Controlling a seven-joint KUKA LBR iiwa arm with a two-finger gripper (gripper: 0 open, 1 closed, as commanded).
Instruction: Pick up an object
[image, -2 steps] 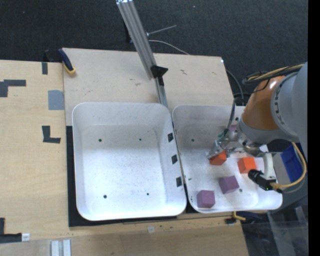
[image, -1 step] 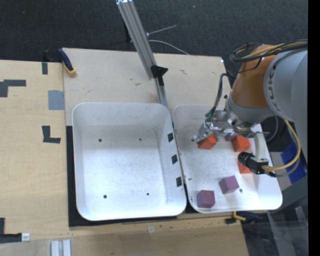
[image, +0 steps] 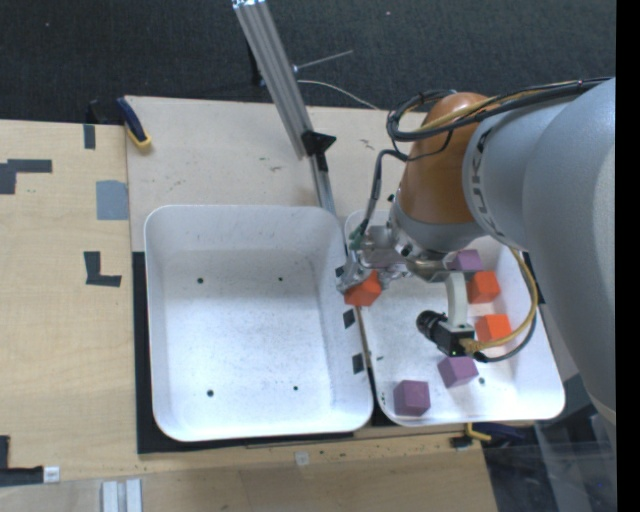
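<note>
While the gripper (image: 362, 272) pinches an orange block (image: 364, 291), block just below fingers, above right bin (image: 520, 405).

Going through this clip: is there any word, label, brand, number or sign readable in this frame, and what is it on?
None can be read.
Grey and black tape patches on the wooden bench: plain shapes, no lettering.
Small black marks on the rim between the two shallow white bins: too small to read.
Grey robot arm: no visible marking.
</note>
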